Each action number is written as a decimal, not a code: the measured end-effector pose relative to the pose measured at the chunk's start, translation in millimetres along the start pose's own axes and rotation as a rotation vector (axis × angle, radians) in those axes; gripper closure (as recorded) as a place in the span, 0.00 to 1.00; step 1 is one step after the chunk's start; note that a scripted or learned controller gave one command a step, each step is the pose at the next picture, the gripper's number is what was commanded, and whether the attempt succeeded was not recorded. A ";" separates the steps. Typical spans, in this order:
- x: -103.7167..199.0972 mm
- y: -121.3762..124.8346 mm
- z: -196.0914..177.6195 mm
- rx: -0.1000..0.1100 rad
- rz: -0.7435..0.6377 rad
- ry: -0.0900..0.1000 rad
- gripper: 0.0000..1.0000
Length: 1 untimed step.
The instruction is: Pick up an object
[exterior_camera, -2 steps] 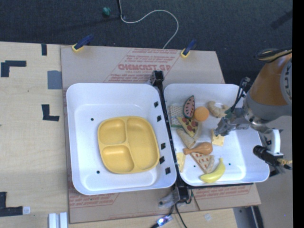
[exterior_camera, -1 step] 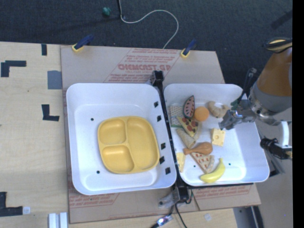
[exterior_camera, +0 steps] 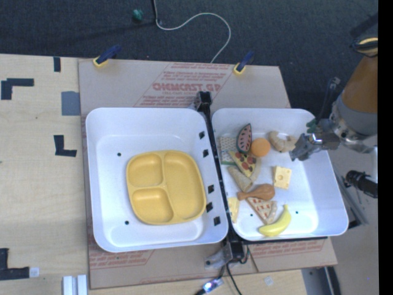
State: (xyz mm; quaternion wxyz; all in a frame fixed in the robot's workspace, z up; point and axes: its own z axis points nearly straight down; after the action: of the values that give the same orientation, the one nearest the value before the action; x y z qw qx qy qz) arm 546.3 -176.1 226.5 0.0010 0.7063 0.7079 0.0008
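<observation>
At right of frame we see the gripper (exterior_camera: 302, 150) above the right bin (exterior_camera: 325, 220); how its tips stand we cannot tell. The cheese wedge (exterior_camera: 282, 177), just below-left, looks light, stiff and smooth; we judge its flat sides the best hold.

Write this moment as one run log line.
gripper: over right bin, holding nothing | nearest: cheese | yellow tray: left bin

The grey arm with its orange band (exterior_camera: 363, 85) reaches in from the right, its dark two-finger pincer (exterior_camera: 302, 149) angled down and leftward.
</observation>
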 end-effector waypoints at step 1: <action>50.8 21.5 -8.4 0.003 -0.005 0.002 1.00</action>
State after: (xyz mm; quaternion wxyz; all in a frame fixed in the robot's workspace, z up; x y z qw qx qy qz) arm 567.7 -125.2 234.9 -0.0005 0.7047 0.7095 0.0005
